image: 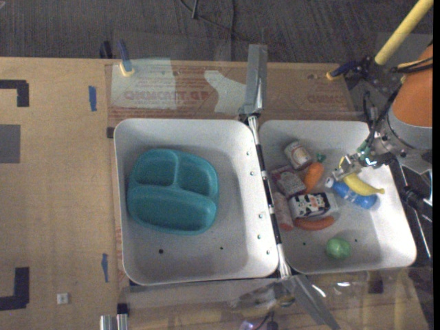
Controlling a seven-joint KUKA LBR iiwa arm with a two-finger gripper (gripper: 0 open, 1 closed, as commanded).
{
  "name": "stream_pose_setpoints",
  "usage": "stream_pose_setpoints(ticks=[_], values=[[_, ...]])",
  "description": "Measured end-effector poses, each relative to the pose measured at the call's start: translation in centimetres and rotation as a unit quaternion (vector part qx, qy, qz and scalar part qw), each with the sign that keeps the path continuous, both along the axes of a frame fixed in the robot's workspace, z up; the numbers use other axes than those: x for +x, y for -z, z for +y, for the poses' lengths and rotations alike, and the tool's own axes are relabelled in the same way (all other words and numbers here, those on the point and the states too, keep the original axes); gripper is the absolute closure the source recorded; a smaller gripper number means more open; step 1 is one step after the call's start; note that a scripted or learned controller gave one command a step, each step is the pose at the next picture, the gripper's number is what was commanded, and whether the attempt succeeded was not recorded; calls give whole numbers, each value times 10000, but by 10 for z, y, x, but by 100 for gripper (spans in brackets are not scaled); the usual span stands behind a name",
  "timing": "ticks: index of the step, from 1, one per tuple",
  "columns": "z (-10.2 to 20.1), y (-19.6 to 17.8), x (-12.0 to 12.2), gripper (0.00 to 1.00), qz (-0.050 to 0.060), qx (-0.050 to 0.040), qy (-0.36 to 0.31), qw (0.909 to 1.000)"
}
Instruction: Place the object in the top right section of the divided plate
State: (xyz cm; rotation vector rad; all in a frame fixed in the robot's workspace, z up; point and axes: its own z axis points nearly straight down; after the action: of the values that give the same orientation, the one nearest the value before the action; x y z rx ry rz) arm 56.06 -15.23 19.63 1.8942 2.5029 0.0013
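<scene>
- Orange-banded arm [414, 102]: highest off the bench [55, 198], so closest to the lens; reaches in from the right and hangs over the right bin [393, 234].
- Left bin [125, 215]: carries just the teal divided plate [172, 210], lying flat, left of centre.
- Plate's top right section [198, 176]: bare, like the two others; so nothing delivered, and the placing itself not yet done.
- Right bin, by contrast: crowded with every loose item, well apart from the plate and beyond the rims between the bins.
- Gripper [363, 161]: low over the bin's upper right part, just above the yellow banana [365, 184]; impossible to tell whether wide or narrow, and nothing visibly clasped.
- Likeliest target, judging by position: the banana, resting on the bin floor and touching a blue toy [352, 195] below it.
- Other candidates, unlifted: black-and-white carton [309, 203], red sausage-like piece [316, 223], orange carrot [313, 176], small can [298, 153], green lime [337, 247].
- Progress, as a judgement: early, at the pick stage at best.
- Left to do: secure one item, lift clear, cross to the left bin, lower into the top right section, let go.
</scene>
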Motion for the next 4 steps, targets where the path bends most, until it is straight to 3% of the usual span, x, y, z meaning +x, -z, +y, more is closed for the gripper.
stream_pose_setpoints(ticks=[1, 2, 3, 4], values=[[76, 2, 30, 100, -13, -5, -1108, 9938], [216, 12, 3, 100, 9, 6, -931, 9957], [281, 11, 51, 100, 0, 4, -391, 9992], [281, 10, 51, 0, 0, 4, -396, 9992]])
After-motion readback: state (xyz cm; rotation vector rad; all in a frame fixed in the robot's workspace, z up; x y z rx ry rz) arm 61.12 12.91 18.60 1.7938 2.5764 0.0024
